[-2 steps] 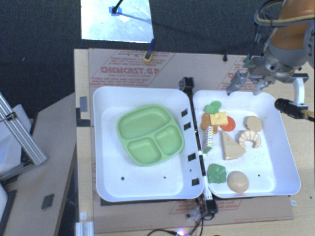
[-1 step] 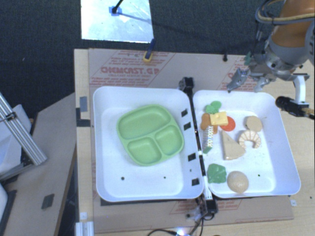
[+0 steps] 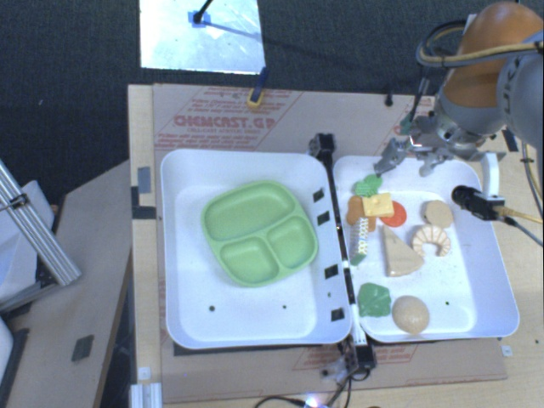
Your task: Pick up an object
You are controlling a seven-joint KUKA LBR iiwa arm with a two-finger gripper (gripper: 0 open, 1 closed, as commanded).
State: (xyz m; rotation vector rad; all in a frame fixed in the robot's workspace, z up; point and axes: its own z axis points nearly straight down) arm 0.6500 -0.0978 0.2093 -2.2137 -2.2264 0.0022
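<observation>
The right white bin [image 3: 493,300] holds several toy foods. A small green piece [image 3: 368,185], a yellow block [image 3: 379,204], an orange piece [image 3: 354,212] and a red slice [image 3: 396,216] cluster near its back left. A pale striped stick [image 3: 363,238] lies below them. A round tan biscuit [image 3: 438,213], a croissant [image 3: 433,240], a pale wedge [image 3: 399,254], a green leafy piece [image 3: 374,300] and a beige bun [image 3: 410,314] lie further forward. My gripper [image 3: 406,161] hovers over the bin's back edge, open, with nothing between its fingers, just behind the green piece.
The left white bin [image 3: 183,313] holds a green divided plate [image 3: 259,232]. A black-clipped divider [image 3: 336,228] separates the two bins. Cardboard lies under both, and a shiny square sheet [image 3: 202,24] sits at the back.
</observation>
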